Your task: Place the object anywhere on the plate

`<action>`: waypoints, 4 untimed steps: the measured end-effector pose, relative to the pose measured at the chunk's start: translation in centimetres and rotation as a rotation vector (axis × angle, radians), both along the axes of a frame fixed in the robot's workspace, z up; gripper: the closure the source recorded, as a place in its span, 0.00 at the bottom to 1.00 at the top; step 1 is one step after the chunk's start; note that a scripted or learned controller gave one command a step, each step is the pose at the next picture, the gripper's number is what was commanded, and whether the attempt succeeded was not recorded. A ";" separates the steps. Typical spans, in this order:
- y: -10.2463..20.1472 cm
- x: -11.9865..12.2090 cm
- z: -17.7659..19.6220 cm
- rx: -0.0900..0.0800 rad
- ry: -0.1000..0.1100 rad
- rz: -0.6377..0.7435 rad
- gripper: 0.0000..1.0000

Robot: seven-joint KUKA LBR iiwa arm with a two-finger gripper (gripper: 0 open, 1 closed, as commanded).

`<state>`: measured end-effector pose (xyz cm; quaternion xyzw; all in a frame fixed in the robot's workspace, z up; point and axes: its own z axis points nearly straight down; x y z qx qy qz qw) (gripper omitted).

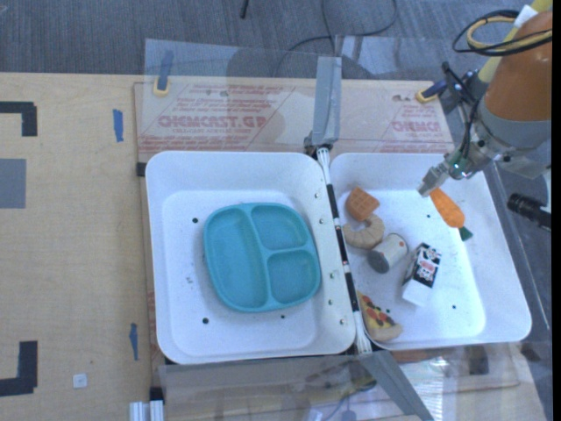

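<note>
Your fingers [436, 182], apparently open & holding nothing, sit just up-left of the carrot [448, 208]; its long axis runs down-right, plate [261, 257] far left

red mirrored lettering on the clear acrylic sheet [230, 112] behind the bins, not legible; print on the small carton [422, 270] too small to read

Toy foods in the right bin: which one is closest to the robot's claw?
The orange carrot, with its green tip, lies just below the gripper. The bread pieces, pizza slice and milk carton sit farther left or lower.
</note>
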<state>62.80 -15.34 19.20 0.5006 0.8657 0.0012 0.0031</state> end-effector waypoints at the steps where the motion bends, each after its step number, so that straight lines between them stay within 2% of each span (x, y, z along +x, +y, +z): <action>1: 9.2 0.4 -0.6 0.001 0.006 0.005 1.00; 2: 15.7 -3.4 -0.4 0.002 0.007 -0.061 1.00; 3: 23.2 -6.5 -0.7 0.001 0.008 -0.009 1.00; 4: 23.2 -6.5 -0.7 0.001 0.007 -0.010 0.00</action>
